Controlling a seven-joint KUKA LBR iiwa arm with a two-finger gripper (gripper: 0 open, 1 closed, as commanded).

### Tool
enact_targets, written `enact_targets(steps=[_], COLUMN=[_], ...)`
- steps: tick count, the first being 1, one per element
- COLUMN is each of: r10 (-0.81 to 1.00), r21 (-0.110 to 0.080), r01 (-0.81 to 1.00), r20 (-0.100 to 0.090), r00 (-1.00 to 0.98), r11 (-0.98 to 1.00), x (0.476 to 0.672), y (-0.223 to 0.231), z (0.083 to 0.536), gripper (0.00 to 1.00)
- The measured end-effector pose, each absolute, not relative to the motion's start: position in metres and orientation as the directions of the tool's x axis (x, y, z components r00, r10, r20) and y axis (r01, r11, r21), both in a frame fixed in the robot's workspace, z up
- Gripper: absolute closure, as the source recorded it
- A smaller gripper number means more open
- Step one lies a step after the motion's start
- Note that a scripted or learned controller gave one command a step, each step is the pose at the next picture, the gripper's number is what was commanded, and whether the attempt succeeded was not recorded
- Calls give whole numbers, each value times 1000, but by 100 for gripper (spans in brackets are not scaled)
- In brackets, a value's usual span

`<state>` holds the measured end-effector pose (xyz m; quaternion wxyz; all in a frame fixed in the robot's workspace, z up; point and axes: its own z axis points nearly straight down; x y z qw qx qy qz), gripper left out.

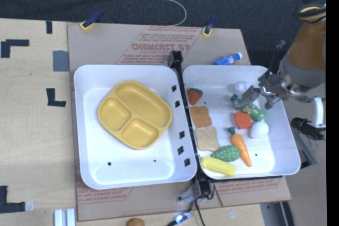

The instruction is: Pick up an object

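Note:
The right white bin (275, 166) holds several toy foods: a strawberry (195, 96), a brown toast slice (200, 116), a pale cracker (207, 138), a yellow corn cob (218, 166), a green vegetable (228, 153), a carrot (241, 148), a white egg (259, 129), an orange-red piece (243, 120), a small green piece (257, 113) and a white piece (241, 86). My gripper (255, 100) hangs over the bin's right half, just above the orange-red and green pieces. It is open with nothing held between its fingers.
The left white bin (87, 114) holds a yellow divided plate (134, 114). A blue and white bottle (228, 59) lies on the cardboard behind the right bin. A black divider (183, 114) runs between the bins. The arm comes in over the right rim.

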<state>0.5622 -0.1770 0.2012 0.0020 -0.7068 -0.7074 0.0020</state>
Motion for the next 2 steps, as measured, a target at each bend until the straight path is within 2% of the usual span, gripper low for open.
enact_targets(steps=[2], r10=[1000], r21=[-4], r01=[1000], r20=[0], r00=[-1], r11=[1], x=[558], y=[-163], z=[109], gripper=[0])
